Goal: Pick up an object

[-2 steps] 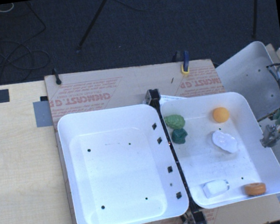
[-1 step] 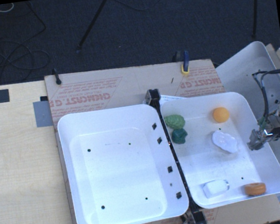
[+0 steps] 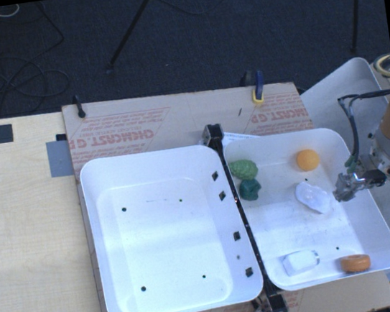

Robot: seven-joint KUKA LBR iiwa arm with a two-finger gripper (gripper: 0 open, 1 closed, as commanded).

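— How far along is it?
— Nothing is lifted yet. Left bin (image 3: 100, 202) offers bare floor; right bin (image 3: 282, 153) holds green lumps (image 3: 246, 179), orange ball (image 3: 307, 159), white piece (image 3: 313, 197).
— And the gripper (image 3: 346, 187)?
— At the right rim, just beside the white piece; its grip I cannot tell. Little room there.

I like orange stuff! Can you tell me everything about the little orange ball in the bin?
The orange ball is small, round and smooth, bright orange with a lighter patch on top. It sits on the floor of the right bin, near the far wall, all by itself. Nothing touches it: the green lumps are off to its left, and the clear white object lies nearer the camera.
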